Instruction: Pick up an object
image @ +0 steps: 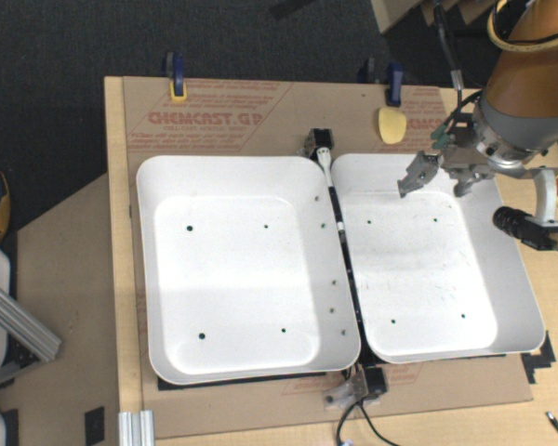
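Note:
My gripper (pixel 440 183) hangs over the back edge of the right bin (pixel 502 295), under the grey wrist and orange band at the upper right. One grey finger (pixel 416 176) angles down to the left and the other (pixel 466 185) sits about fifty pixels to its right. The gripper is open and nothing lies between the fingers. A small pale yellow object (pixel 391 124) rests on the brown board behind the right bin, up and left of the gripper, apart from it.
The left bin (pixel 158 249) lies beside the right one, with a black strip (pixel 339 240) along the seam between them. Blue clamps (pixel 176 66) (pixel 394 80) pin the board's back edge. A black part (pixel 525 228) juts in at the right.

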### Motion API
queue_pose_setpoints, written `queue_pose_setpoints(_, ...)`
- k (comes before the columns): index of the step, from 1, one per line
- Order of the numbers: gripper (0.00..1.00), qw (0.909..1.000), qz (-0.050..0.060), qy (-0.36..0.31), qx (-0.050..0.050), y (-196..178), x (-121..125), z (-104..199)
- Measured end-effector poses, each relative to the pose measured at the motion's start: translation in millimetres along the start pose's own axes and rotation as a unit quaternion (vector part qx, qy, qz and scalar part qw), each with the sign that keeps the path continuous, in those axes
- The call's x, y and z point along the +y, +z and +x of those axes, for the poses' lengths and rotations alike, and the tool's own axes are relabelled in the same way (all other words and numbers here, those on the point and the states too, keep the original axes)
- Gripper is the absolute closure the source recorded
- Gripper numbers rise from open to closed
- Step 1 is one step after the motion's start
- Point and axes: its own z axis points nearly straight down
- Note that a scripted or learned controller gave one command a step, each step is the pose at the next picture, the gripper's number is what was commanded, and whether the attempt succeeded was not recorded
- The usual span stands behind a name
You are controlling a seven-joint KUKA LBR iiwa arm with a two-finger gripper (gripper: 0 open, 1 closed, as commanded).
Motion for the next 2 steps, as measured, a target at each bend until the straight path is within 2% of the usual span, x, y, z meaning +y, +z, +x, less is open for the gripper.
queue_pose_setpoints(1,1.0,1.0,-0.002,0.0,0.0,-11.0,0.7,0.1)
queue_pose_setpoints(2,1.0,1.0,-0.009,-0.003,0.0,-144.6,34.8,44.5)
